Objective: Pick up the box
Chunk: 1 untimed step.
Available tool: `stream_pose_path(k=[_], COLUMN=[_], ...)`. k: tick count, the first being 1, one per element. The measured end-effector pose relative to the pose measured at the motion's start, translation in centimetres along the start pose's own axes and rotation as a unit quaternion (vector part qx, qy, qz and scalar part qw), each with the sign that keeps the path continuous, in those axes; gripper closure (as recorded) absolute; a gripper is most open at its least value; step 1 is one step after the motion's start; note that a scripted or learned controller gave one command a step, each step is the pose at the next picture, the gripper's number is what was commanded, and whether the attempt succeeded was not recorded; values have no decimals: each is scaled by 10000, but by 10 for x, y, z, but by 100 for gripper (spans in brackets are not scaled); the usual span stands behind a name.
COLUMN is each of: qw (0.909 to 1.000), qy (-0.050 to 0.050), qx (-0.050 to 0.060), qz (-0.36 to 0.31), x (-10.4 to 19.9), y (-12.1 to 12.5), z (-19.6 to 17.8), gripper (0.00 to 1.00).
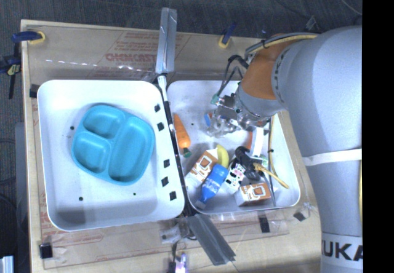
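Observation:
Two small brown-and-white boxes lie in the right bin (280, 142). One box (201, 167) is near the bin's left wall, and the other box (255, 193) sits at the front right corner. My gripper (213, 122) points down into the middle of the right bin, behind both boxes and apart from them. The arm's orange band (261, 76) is just above it.
An orange carrot (181, 133) lies along the divider. A blue bottle (213, 183), a yellow item (221, 156), a black-and-white spotted item (236, 173) and thin sticks crowd the front of the right bin. The left bin (55, 142) holds a blue divided plate (114, 142).

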State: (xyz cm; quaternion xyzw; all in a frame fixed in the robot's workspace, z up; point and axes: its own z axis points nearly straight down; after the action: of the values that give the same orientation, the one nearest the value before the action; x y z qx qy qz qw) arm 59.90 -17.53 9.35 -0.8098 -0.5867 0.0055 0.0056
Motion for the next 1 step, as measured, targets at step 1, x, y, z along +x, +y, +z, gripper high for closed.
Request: stream_pose_path(k=[1], qw=[10000], qy=[-1], qx=[-2], qz=[-1], x=[0], y=[0], z=[0], gripper=[0])
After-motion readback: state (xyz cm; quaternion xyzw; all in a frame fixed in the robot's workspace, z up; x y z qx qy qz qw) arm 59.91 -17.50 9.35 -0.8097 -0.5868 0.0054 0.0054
